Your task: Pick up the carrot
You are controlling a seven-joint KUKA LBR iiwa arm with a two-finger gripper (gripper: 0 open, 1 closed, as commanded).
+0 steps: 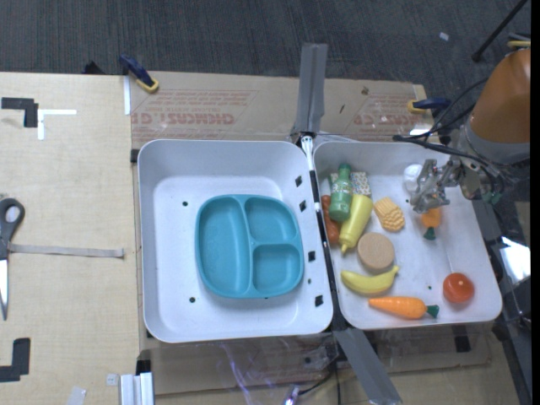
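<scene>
Pale wooden desk (pixel 67 226) under a flattened cardboard sheet, dark carpet beyond. Nearest, in the right white bin (pixel 472 310), the orange carrot with green stub (pixel 402 307) lies flat by the front wall, a yellow banana (pixel 368 280) just behind it, a red tomato (pixel 458 287) to its right. Mid-bin: tan round disc (pixel 375 251), yellow squeeze bottle (pixel 355 218), corn cob (pixel 389 214), green bottle (pixel 341 192). Left bin (pixel 160 251) carries a teal divided plate (pixel 250 245). Farther back, the claw (pixel 428 197) hangs over a small orange piece (pixel 431 219), well apart from the carrot; grip state cannot be told.
</scene>
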